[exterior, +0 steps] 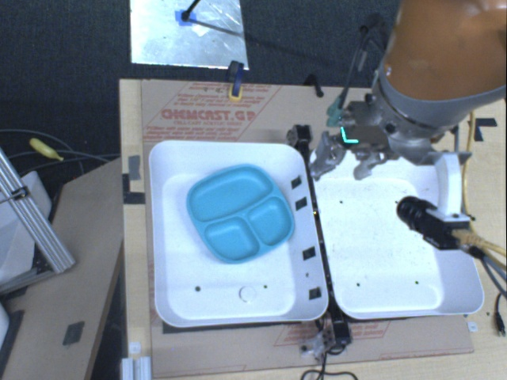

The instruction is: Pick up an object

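— How many things do you count there?

— One blue divided plate [238, 212] with three compartments, and two white bins, the left bin [170, 291] and the right bin [396, 295]. The plate lies flat in the left bin. It is on the view's left of the pincer [344, 169], a little nearer to the camera and well apart from it.

— And the pincer?

— It hangs over the far corner of the right bin, close to the place where both bins meet. Its two fingers stand apart, and between them I see only white bin floor, so it holds nothing.

— What is under all this?

— A cardboard sheet [206, 109] with red print, on a dark carpet [63, 54]. Beyond the pincer, toward the view's left, lies a shiny metal sheet [214, 30].

— Is something in the way?

— Between the pincer and the plate stand the bin walls, with four small black tabs [301, 204] on them.
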You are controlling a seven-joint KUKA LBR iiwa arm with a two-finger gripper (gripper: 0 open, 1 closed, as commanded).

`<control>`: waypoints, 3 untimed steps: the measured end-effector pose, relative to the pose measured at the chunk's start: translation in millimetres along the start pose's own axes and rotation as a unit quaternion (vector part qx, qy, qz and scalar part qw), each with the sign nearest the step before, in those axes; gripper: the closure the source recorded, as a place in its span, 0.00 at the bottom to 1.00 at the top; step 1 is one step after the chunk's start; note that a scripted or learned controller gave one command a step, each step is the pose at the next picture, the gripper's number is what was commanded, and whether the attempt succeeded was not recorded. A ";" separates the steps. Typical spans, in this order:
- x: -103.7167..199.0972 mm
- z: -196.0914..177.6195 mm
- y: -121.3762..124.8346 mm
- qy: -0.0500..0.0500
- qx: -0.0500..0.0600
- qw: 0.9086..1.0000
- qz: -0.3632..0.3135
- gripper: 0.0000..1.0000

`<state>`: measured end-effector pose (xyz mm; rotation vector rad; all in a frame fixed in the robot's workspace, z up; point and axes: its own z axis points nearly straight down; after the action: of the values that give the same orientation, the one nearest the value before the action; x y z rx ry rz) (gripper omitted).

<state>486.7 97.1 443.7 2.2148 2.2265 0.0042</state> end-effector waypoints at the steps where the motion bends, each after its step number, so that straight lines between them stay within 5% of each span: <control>1: 57.7 53.7 -0.6 0.000 0.003 1.000 -0.002 0.00; 2: 102.2 -63.0 13.4 0.003 -0.006 1.000 -0.002 0.00; 3: 139.2 -92.7 0.1 0.001 -0.001 1.000 -0.001 0.00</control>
<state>485.9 236.1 536.6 2.2131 2.2290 0.0082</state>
